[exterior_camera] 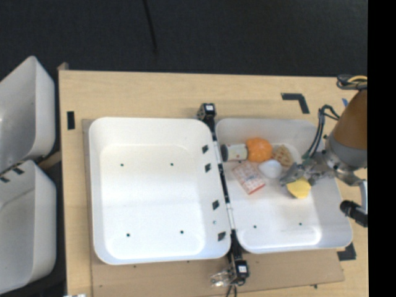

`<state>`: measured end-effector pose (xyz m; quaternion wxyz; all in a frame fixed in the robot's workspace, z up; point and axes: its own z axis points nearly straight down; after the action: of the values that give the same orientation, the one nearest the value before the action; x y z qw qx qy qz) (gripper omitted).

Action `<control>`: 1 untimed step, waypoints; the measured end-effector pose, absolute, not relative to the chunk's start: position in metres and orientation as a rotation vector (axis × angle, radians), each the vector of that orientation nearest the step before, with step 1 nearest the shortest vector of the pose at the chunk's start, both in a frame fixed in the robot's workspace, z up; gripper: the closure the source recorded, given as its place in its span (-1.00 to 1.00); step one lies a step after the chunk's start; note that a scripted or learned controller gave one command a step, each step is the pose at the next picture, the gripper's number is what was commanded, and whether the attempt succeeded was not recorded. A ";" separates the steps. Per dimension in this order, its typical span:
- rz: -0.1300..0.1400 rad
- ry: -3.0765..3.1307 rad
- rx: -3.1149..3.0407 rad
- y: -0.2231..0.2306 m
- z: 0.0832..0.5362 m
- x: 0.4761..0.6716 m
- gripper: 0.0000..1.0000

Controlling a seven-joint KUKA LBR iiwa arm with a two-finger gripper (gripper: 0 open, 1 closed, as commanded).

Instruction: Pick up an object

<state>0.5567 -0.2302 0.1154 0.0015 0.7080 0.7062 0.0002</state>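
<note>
- Arm [351, 129]: entered from the right; orange band seen above the wrist, over the right bin [278, 228].
- Gripper [296, 177]: lowered into the right bin, set against the yellow piece [300, 189]; finger state cannot be told, and no grasp can be confirmed.
- Yellow piece: lain on the bin floor at mid-right, just beside the white ball [270, 168].
- Orange ball [259, 148]: placed near the bin's far wall, touching or just beside the white ball.
- Tan item [284, 154]: found right of the orange ball.
- Printed card [249, 178]: laid flat, left of the white ball.
- Dark-ended tube [231, 152]: set at the far left corner.
- Left bin [148, 190]: stood alongside, on the bench [154, 91].
</note>
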 end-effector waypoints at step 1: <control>0.012 2.224 2.204 -0.169 0.221 0.593 1.00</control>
<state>0.5929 -0.1694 0.2205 0.0052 0.7038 0.7104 0.0038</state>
